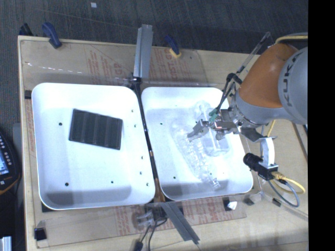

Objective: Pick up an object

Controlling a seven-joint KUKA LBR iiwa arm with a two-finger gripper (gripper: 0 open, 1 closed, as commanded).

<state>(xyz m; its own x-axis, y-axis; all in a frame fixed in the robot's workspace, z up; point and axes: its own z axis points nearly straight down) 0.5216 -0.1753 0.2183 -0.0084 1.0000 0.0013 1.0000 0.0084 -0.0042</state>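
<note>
Reaching in from the right, the grey arm (277,82) with its orange band is hanging over the right bin (157,140), its gripper (209,130) sitting low above the middle of that bin. Whether the claw is open or closed I cannot tell, since its metal parts are blending with what lies beneath. Under and just beside it a clear plastic bottle (201,158) is lying on the bin floor, stretching at a slant from near the gripper down toward the bin's near right corner; its outline is faint against the white. In the left bin (42,140) a dark ribbed rectangular pad (96,129) is lying flat, slightly tilted, well apart from the arm. Blue clamps (52,34) are sitting along the bench's far edge.
</note>
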